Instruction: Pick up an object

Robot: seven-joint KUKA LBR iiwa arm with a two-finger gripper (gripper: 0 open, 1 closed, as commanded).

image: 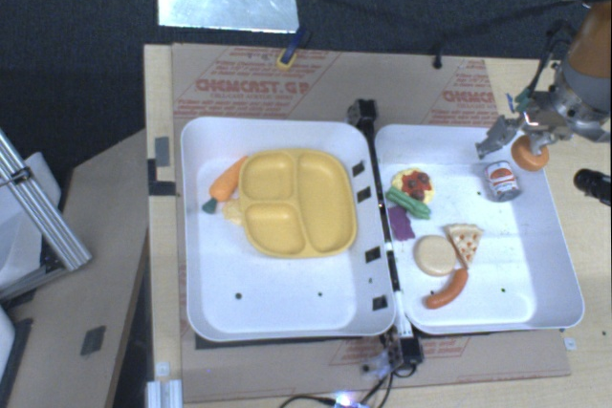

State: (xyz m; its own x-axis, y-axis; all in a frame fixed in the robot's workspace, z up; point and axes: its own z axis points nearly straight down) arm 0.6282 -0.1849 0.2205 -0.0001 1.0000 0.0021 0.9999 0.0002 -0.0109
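Brown protective sheet [325, 76] under the white bins [287, 320] — red print "CHEMCAST GP" reads at the sheet's far-left part, beyond the left bin. Same red print repeats toward far right — partly legible. Can label [500, 179] too small to read.

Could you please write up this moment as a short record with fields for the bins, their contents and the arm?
left bin: yellow divided plate, carrot touching its left edge
right bin: small can, pizza slice, sausage, round beige disc, purple piece
arm: enters from the right
tool: over right bin's far right corner, an orange ball at its tip
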